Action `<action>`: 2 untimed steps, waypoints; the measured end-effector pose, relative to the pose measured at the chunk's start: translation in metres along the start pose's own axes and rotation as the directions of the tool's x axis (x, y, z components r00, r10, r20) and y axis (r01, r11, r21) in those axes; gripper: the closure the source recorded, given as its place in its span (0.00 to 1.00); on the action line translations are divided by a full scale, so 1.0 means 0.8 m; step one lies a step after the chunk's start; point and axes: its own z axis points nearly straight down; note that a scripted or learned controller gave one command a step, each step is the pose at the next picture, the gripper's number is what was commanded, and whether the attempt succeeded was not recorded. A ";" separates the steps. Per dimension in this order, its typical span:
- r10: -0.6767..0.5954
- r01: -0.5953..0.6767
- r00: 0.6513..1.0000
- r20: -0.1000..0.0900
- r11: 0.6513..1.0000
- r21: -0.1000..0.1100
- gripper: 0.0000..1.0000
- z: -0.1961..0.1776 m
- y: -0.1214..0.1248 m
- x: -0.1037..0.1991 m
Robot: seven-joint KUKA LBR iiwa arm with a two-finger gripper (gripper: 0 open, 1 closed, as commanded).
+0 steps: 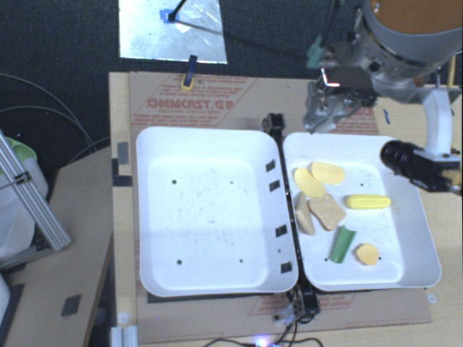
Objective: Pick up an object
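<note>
1. From my seat the counter point(217, 96) carries two white bins side by side; the left bin point(210, 208) has bare floor, and the right bin point(412, 259) holds everything I could pick
2. The arm point(412, 13) hangs over the far edge of the right bin, with its end effector point(329, 107) above the brown board just behind the bin's back rim, touching nothing that I can make out
3. I cannot tell how far the end effector stands open; it is too dark and blurred at the tip, and I see no object in it
4. In the right bin lie two yellow discs point(318, 178) overlapping near the back, a tan bread slice point(327, 211) just below them, and a pale wedge point(304, 218) touching the slice's left side
5. The yellow corn cob point(368, 202) lies apart to the right, the green stick point(342, 243) slants towards the front, and a small orange piece point(367, 254) sits beside it
6. I judge the corn cob the best target: it has free floor around it, so I would bring the end effector forward over it, straddle its short axis, and descend straight, avoiding the crowded cluster
</note>
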 end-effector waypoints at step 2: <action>-0.005 0.005 1.000 0.000 1.000 0.001 1.00 0.001 0.092 0.092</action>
